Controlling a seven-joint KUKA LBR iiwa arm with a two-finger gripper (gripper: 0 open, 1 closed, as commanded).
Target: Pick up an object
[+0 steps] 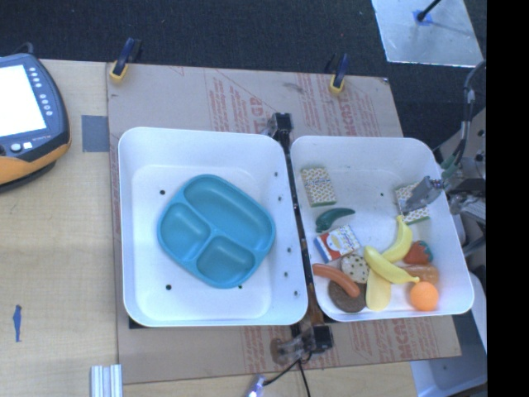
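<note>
I see two white bins side by side on the desk [74,246]. The left bin [132,222] holds a blue divided plate [216,231]. The right bin [364,151] holds toy food crowded toward its near corner: two bananas [388,259], an orange [424,296], a sausage [335,278], a green pepper [333,217], a cracker [318,185].

My gripper [426,190] sits at the right bin's far right side, over a patterned cracker [411,201]. I cannot tell whether it is spread or closed, or pinching anything.

My worry: that cracker lies flat near the wall, so the gripper could slide off it, or strike the rim.
</note>
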